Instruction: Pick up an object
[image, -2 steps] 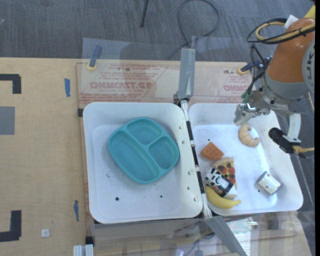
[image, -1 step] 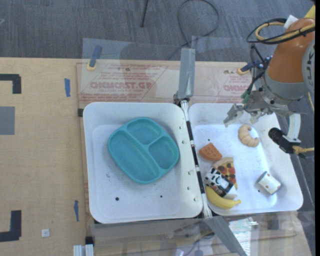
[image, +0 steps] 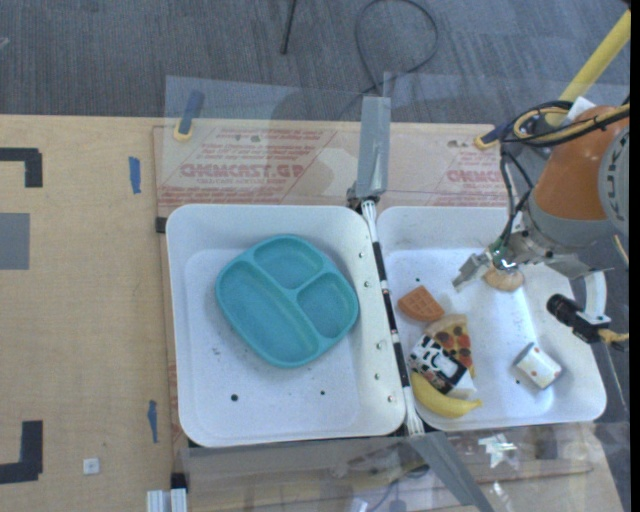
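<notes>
**Gripper low in right bin, over tan object**

Gripper (image: 492, 266) sits at upper part of right bin (image: 590, 405), fingers spread; a round tan object (image: 506, 279) lies just beside the fingertips, not visibly clasped; banana (image: 443, 399) near front wall; teal plate (image: 287, 299) in left bin (image: 195, 400).

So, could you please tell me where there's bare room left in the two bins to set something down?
Left bin: bare floor rings the teal divided plate, widest along the near edge and the near right corner. Right bin: free along the far wall and between the white block and the banana. Crowded: the left side, with the orange wedge and pizza slice, and around the claw.
</notes>
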